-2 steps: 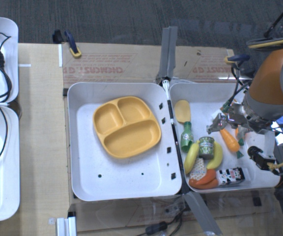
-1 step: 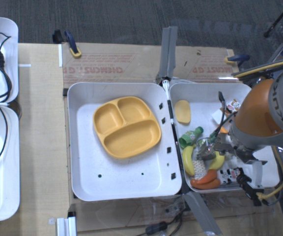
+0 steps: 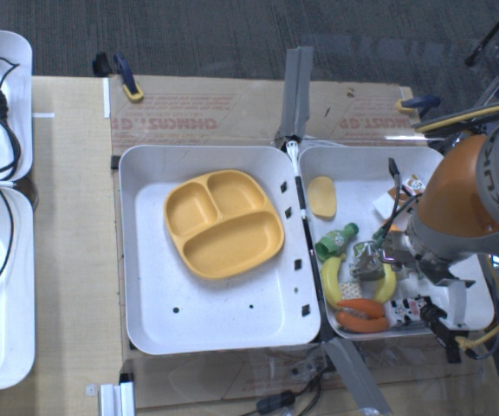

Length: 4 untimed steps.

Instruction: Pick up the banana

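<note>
The banana lies in the right bin, near its left wall, yellow and curved. Another yellow piece shows just right of the gripper; I cannot tell whether it belongs to the same banana. My gripper hangs low over the bin, between these two yellow parts and just right of the banana's upper end. The grey arm with its orange band reaches in from the right and hides the bin's right side.
A green item, a pale yellow flat piece, an orange-red item, a white piece and a printed packet crowd the right bin. The left bin holds a yellow divided plate.
</note>
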Each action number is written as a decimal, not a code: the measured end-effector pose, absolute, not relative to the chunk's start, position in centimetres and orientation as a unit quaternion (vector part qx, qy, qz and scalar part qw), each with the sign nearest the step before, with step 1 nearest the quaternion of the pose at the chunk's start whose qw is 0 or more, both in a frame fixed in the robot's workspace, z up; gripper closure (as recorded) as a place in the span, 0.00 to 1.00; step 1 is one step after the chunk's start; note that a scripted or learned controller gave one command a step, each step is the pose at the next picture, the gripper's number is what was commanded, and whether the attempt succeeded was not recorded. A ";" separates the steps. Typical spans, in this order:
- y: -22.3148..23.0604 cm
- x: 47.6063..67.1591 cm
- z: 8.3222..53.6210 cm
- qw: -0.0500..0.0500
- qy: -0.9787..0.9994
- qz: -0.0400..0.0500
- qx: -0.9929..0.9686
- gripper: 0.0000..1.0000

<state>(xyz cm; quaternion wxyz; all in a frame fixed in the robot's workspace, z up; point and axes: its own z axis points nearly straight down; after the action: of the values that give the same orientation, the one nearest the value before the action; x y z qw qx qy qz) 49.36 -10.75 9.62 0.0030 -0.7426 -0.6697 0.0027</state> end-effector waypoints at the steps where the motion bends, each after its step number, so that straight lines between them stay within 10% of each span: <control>1: -3.6 47.7 18.8 0.001 -0.534 0.004 -0.845 1.00; 2: -9.3 55.7 22.7 0.001 -0.540 0.004 -0.842 1.00; 3: -8.7 53.0 28.8 0.001 -0.615 0.004 -0.789 1.00; 4: -15.0 57.2 23.3 0.002 -0.605 0.004 -0.796 1.00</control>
<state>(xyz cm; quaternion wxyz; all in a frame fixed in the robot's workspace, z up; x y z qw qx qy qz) 57.18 -15.02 23.27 0.0015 -0.7963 -0.6049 0.0041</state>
